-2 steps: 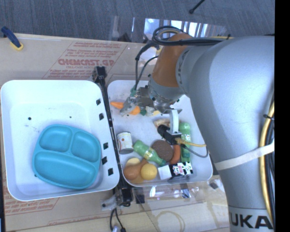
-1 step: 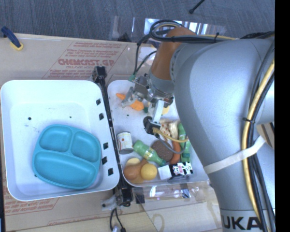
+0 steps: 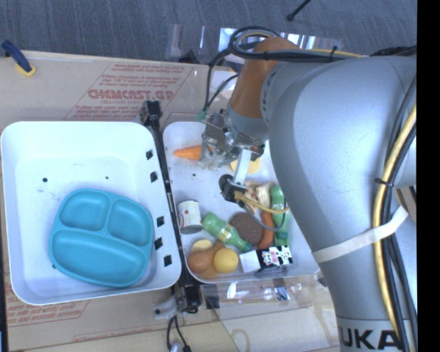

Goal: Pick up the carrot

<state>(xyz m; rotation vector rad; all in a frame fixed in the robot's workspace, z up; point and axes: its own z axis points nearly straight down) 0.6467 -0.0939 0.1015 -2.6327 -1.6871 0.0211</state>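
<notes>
Right bin (image 3: 177, 136): carrot (image 3: 188, 152), toy food.

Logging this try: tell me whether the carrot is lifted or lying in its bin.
Lying in the bin. The carrot rests flat on the right bin's floor near its far-left corner, just left of the gripper.

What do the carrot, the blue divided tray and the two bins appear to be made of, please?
The carrot, lying beside the hand, looks like smooth moulded plastic, a toy: evenly orange, faint sheen. The blue divided tray seems matte plastic, with soft rounded compartment ridges. The left bin and right bin look like glossy white plastic, though coated metal cannot be excluded.
</notes>
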